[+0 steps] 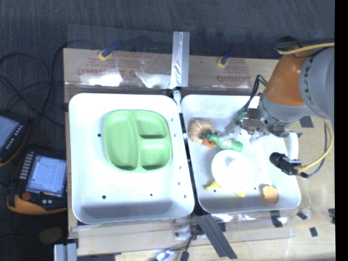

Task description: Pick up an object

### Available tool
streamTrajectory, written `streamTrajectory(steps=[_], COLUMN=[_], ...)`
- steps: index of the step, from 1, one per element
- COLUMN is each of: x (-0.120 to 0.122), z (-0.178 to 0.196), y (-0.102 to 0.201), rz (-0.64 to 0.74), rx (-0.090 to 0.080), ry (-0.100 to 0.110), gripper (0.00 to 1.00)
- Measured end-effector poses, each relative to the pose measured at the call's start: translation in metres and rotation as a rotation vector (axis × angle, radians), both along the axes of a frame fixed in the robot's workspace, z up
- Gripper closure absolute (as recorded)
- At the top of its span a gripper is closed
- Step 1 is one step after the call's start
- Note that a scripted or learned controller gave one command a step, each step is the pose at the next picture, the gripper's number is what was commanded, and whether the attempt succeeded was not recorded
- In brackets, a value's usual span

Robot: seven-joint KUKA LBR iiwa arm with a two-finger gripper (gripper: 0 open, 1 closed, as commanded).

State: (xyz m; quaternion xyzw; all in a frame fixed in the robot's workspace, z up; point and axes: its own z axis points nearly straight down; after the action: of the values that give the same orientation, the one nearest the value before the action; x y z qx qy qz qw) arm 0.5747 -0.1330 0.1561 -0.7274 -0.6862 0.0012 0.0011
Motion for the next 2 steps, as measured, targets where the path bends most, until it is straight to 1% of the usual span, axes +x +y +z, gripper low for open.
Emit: streamTrajectory(steps=[1, 2], x=[0.025, 0.035], z=[-0.063, -0.047], y=[0.008, -0.027], rz=[0.112, 0.041], rx=[-0.004, -0.001], ry=[-0.018, -0.002], gripper=[0.00, 0.00])
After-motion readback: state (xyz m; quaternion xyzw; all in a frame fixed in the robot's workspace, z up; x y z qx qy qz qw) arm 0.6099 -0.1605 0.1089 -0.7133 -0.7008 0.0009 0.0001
